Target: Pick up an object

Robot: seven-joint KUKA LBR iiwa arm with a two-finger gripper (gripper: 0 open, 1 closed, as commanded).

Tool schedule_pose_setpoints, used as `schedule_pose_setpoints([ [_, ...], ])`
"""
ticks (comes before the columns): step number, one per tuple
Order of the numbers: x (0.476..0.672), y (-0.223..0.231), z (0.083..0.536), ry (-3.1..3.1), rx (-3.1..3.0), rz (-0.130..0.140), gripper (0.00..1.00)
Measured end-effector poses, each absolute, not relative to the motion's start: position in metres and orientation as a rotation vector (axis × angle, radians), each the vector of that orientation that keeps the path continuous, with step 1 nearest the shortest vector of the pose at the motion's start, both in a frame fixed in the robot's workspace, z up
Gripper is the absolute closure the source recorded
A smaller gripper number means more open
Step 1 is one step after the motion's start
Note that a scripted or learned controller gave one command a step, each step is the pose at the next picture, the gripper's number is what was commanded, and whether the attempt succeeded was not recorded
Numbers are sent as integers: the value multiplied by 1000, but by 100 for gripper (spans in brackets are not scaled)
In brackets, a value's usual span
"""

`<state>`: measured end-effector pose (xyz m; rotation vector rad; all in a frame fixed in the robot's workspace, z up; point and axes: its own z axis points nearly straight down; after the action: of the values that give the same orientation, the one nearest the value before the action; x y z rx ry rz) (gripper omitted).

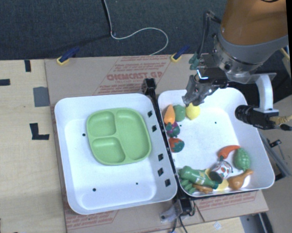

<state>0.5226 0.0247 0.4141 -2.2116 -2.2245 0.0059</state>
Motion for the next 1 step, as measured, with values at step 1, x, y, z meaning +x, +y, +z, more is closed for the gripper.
schedule_pose_setpoints([
  [1, 531, 92, 513, -2235, -2215, -14, 100],
])
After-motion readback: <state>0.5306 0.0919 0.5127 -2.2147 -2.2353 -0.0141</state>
